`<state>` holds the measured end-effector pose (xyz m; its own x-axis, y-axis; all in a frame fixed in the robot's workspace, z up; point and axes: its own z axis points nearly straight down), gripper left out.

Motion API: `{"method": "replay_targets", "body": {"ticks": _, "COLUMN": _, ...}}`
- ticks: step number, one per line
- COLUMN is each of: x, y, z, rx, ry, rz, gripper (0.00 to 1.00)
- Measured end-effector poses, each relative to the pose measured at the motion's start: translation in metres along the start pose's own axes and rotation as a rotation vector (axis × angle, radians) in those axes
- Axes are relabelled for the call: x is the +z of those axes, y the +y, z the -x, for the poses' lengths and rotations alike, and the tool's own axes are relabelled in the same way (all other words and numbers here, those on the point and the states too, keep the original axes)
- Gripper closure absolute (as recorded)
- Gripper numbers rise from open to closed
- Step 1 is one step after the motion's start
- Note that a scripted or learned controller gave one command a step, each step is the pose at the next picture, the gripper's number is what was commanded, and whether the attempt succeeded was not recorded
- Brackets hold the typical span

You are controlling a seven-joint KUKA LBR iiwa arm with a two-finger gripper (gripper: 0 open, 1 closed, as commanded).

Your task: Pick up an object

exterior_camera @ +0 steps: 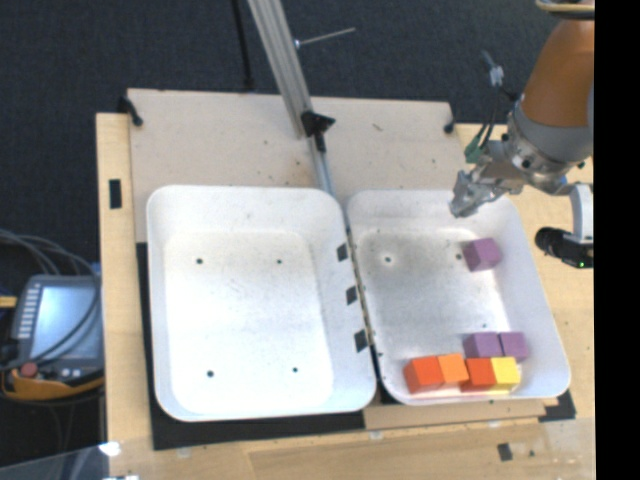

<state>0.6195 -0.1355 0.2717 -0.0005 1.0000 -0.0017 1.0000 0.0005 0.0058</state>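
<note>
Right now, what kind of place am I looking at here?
Probably a robotics lab test bench: a robot arm reaches over two white bins, coloured blocks lie in one bin, and a handheld control pendant sits beside the bench.

End effector (466,202) above right bin (535,278), near purple block (482,254).

My one fixed camera looks down at a slant over both white bins (250,298); the arm (560,78) enters right.

blocks (465,371) in right bin (400,293), near edge
</note>
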Motion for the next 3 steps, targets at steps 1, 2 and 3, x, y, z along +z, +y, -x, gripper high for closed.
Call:
{"method": "replay_targets", "body": {"ticks": 1, "x": -0.005, "y": 0.000, "z": -0.046, "rx": -0.005, "ry": 0.001, "rz": -0.005, "gripper": 1.00}}
{"method": "replay_targets", "body": {"ticks": 2, "x": -0.009, "y": -0.003, "z": -0.099, "rx": -0.006, "ry": 0.003, "rz": -0.006, "gripper": 1.00}}
{"method": "replay_targets", "body": {"ticks": 3, "x": 0.010, "y": 0.001, "z": -0.152, "rx": -0.006, "ry": 0.002, "rz": -0.009, "gripper": 1.00}}
